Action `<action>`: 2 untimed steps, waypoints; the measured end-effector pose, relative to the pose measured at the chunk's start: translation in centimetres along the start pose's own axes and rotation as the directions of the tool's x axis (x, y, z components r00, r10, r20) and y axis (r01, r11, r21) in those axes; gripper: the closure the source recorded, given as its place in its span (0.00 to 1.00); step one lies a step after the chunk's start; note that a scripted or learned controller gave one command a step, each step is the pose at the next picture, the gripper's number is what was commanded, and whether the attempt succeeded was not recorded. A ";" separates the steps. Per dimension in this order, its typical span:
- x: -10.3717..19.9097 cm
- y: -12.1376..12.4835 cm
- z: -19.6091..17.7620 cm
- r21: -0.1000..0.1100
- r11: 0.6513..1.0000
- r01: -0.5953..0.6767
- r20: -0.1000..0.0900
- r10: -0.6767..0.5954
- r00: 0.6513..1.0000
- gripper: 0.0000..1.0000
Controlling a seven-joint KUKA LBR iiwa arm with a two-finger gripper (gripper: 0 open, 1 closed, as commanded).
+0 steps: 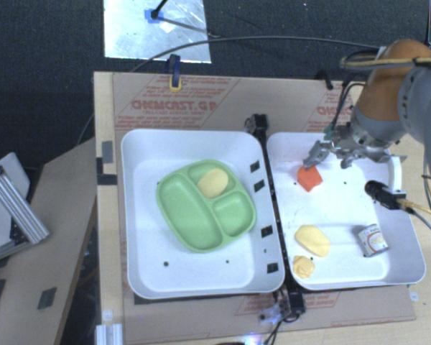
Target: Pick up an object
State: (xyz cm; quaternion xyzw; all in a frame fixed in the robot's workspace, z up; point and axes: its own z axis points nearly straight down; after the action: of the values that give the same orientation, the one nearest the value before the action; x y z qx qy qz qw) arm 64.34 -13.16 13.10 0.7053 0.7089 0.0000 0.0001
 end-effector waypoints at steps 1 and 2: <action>0.1 0.1 4.7 0.000 1.000 0.000 0.000 0.000 1.000 0.00; 0.0 0.2 3.5 -0.005 1.000 0.001 0.001 -0.001 1.000 1.00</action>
State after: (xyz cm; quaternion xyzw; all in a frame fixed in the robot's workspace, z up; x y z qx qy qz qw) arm 64.53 -13.12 9.62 0.7049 0.7093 0.0013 0.0023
